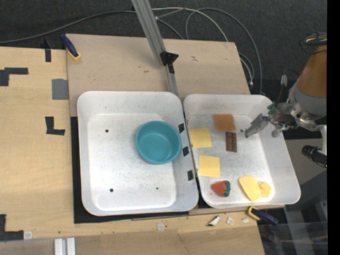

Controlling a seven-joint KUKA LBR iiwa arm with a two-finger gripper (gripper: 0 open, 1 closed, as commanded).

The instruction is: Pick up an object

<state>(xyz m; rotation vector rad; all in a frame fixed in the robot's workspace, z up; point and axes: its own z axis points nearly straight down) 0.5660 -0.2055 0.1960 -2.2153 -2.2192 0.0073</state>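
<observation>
Tool (261, 125): grey, reaching in from the right over the right rim of the right bin, one finger slanting down-left toward the bin floor; nothing is seen between its fingers, and how far apart they stand cannot be told.

Tabletop (32, 158): pale wood, with black and grey tape marks on its left part.

Left bin (95, 158): white, shallow, holding a teal bowl (158, 142) upright near its right wall.

Right bin (279, 163): white, shallow, touching the left bin along their shared edge.

Contents of right bin, largest first:
- yellow square (201, 138), flat, near the left wall.
- second yellow square (209, 166), flat, just below the first.
- yellow wedge-shaped item (254, 187), near the front rim, right.
- orange-brown block (223, 122), toward the back, centre.
- red and green item (221, 188), near the front rim, left of the wedge.
- dark brown bar (231, 141), just below the orange-brown block, closest thing to the tool's finger, yet apart from it.

Metal pole (154, 33): slants from the top edge to the gap between the bins.

Cables (223, 20): looped behind the tabletop.
</observation>
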